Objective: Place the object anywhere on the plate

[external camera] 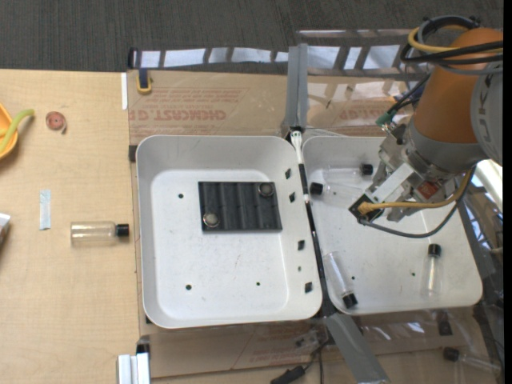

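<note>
A black ribbed plate lies in the left white bin. Two small round metal pieces rest on it, one at its near left corner and one at its far right corner. Clear vials with black caps lie in the right bin: one near the front left, one at the front right, and one at the back. My gripper hangs over the middle of the right bin, under the orange wrist, and nothing is seen held in it.
A small black cap lies by the right bin's left wall. Another clear vial lies on the wooden bench left of the bins, with a yellow object and a small round piece farther back.
</note>
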### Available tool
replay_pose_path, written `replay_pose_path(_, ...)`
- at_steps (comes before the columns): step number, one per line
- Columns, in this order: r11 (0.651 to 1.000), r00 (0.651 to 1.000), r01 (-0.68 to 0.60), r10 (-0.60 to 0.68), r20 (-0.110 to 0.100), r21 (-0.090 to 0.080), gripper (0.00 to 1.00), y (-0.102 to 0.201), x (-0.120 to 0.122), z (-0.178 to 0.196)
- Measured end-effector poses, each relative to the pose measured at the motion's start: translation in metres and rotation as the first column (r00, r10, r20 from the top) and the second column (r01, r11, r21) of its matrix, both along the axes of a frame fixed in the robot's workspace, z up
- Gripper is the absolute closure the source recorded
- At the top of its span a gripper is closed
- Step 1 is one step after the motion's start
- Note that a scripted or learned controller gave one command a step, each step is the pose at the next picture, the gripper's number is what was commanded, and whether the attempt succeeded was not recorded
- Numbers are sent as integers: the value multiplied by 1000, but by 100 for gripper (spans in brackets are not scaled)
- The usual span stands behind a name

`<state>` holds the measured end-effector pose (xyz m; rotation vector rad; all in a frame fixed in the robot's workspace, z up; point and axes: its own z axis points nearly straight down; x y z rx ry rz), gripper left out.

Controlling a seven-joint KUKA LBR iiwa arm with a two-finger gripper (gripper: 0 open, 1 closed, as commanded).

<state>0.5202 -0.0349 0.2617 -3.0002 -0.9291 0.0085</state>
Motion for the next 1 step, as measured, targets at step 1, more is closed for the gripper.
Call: replay_pose_path(1, 1000, 1000, -7, 7, 0, -1, 100, -32, 84, 127)
